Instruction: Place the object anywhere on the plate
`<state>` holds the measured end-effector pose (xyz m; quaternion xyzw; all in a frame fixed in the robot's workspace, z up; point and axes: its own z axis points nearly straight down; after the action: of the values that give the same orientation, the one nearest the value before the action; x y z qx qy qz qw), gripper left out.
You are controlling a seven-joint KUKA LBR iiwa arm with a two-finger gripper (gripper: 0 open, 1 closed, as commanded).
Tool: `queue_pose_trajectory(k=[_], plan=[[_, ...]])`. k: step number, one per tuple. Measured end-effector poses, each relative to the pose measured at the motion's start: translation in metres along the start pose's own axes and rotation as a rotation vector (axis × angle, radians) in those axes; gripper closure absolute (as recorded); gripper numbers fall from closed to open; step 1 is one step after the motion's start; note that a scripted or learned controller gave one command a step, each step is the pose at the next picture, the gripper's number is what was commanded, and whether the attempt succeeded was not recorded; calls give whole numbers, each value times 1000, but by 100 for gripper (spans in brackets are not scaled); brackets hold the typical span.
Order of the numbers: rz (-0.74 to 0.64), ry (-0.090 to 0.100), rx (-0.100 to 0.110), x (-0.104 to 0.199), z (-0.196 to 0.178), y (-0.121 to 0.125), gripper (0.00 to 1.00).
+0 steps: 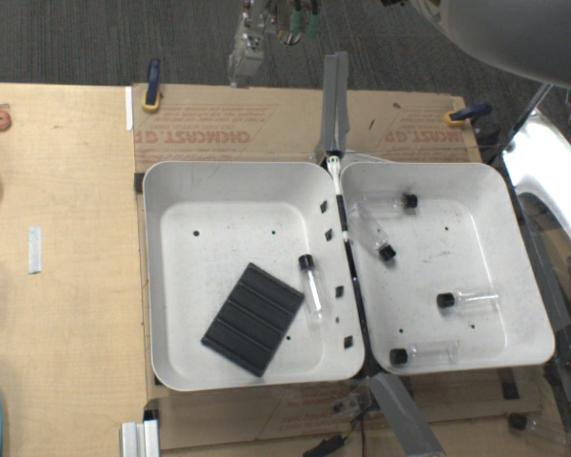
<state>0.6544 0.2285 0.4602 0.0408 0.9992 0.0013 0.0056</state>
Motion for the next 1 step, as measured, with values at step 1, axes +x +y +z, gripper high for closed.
queue_pose_trajectory(k=[1], plan=[[0,-3,-1,-1,-9,0,100]])
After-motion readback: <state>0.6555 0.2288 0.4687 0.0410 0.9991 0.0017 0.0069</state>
